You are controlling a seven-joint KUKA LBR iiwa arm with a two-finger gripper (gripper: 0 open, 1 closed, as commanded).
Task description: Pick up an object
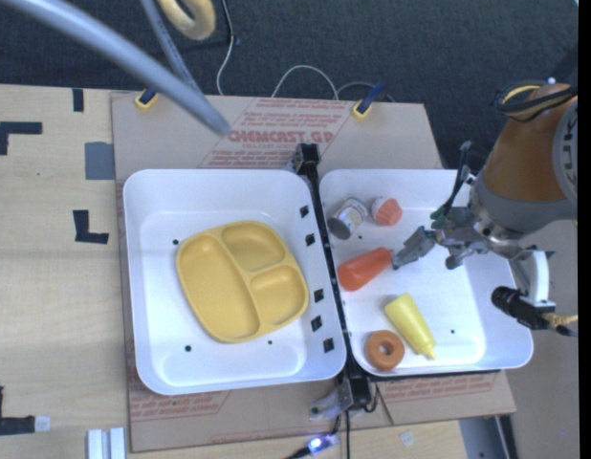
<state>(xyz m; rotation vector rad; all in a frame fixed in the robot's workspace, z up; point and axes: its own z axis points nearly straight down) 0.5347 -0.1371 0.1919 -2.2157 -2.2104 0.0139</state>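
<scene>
Nearest the lower edge of the frame, in the right bin (496, 357), a brown ring-shaped doughnut toy (383, 349) lies near the bin's bottom rim, and a yellow bottle-like object (411, 324) lies just beside it, slanting from upper left to lower right, its lower end close to the doughnut. Further up, an orange-red carrot-shaped object (364, 268) lies at a slant near the black divider (319, 256) between the two bins. The tool (417, 247) hangs over the middle of the right bin, its dark tip just right of the carrot-shaped object's upper end; whether its fingers are spread or closed I cannot tell, and nothing can be made out between them. The arm (525, 175) comes in from the right side of the frame, its orange band at the upper right. Above the carrot lie a small silver can (348, 217) and, just right of it, a small orange-pink object (386, 211), near the bin's top rim. In the left bin (147, 285) a yellow divided plate (241, 278) with three compartments lies near the middle. Both bins rest on a cardboard sheet (276, 132) on the counter (47, 256)
</scene>
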